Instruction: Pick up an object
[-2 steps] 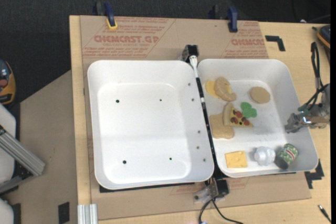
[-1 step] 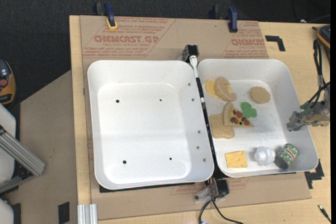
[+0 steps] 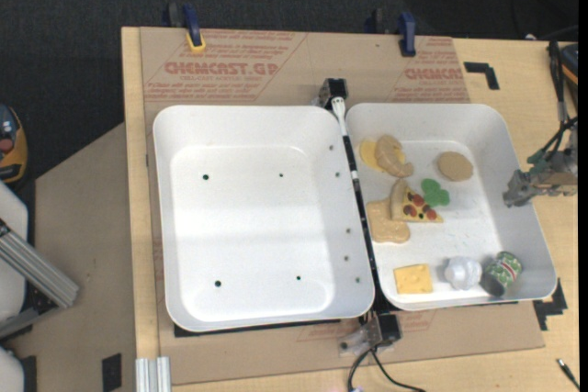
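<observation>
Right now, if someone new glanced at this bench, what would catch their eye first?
Probably the contrast between the two bins: the left bin shows bare white floor, while the right bin holds a cluster of toy food. There a pizza slice lies mid-bin, a yellow cheese block near the front, and a green can in the front right corner. The tool sits at that bin's right rim.
</observation>
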Available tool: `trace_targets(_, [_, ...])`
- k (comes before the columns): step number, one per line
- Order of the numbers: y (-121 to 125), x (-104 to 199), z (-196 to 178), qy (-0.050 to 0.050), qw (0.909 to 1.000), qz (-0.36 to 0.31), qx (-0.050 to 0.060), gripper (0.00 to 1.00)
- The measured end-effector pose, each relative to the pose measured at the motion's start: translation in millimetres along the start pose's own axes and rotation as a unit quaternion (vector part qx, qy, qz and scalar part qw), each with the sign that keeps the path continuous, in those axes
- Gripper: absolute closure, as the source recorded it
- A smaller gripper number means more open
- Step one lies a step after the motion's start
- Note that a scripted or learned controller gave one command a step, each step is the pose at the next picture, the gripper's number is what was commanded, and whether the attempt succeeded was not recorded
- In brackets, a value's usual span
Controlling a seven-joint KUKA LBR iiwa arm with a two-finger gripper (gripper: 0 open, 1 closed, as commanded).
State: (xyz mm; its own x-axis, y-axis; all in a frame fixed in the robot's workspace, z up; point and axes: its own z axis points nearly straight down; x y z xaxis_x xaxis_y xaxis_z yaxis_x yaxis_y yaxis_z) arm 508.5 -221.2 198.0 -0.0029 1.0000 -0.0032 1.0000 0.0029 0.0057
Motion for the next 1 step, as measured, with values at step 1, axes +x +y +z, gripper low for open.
trace_targets(1, [-31.4, -2.2, 54.0, 0.003, 1.0, 0.002, 0.005, 1.0])
